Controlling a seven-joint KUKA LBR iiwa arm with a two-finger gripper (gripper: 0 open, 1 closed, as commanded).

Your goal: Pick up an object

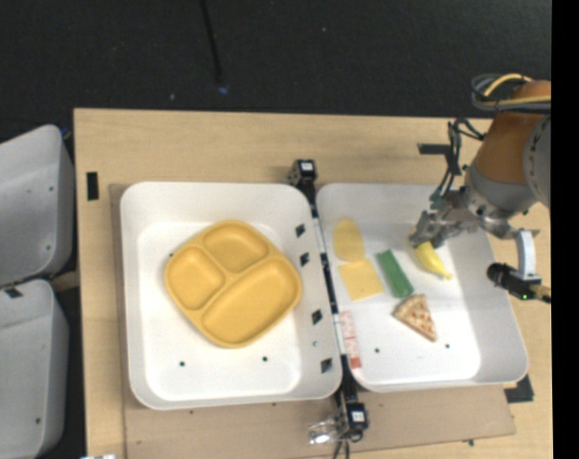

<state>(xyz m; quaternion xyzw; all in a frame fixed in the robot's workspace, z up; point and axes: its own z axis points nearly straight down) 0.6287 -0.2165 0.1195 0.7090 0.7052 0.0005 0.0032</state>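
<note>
banana beneath lowered tool

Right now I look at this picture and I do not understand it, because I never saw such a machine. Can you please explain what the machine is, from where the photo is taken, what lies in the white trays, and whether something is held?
One camera above the bench looks down at a slant. The grey and orange machine at the right is a robot arm; its gripper is low over the right bin, just above a yellow banana toy. I cannot tell whether it grips anything. That bin also holds a green piece, a pizza slice toy and two pale yellow pieces. The left bin holds a yellow divided plate.
</note>
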